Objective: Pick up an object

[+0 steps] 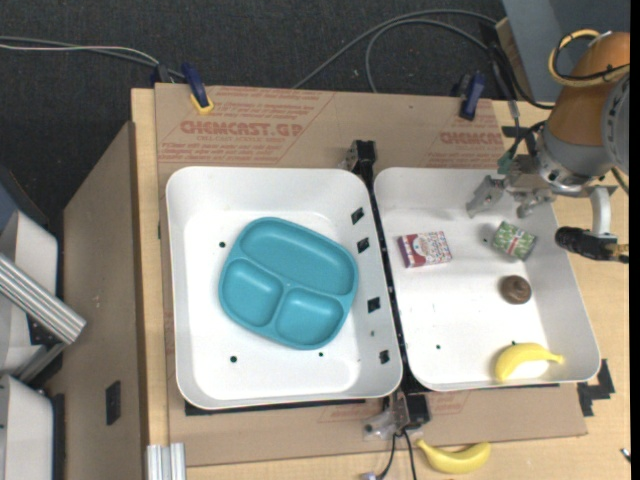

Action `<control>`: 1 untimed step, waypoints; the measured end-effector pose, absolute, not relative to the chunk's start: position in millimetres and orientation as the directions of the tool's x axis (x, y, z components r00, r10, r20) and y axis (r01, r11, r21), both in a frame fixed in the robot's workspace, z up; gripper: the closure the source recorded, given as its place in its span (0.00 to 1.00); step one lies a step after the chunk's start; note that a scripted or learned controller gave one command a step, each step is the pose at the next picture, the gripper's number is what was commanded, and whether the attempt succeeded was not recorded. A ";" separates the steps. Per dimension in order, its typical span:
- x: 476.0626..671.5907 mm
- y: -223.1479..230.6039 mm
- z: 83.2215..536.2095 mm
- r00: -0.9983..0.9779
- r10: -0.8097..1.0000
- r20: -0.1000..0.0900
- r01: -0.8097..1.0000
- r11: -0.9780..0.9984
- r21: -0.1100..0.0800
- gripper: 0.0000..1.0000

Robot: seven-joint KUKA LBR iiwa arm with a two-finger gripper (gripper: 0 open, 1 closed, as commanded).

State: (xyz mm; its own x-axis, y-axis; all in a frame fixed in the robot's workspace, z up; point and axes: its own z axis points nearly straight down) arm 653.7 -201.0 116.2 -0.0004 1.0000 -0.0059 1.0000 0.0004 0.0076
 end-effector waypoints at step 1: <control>653.1 -199.2 127.5 -0.001 1.000 -0.002 1.000 0.001 0.004 1.00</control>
State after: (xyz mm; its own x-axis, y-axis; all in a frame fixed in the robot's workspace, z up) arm 653.1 -199.2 127.5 -0.0009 1.0000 -0.0016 1.0000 0.0009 0.0044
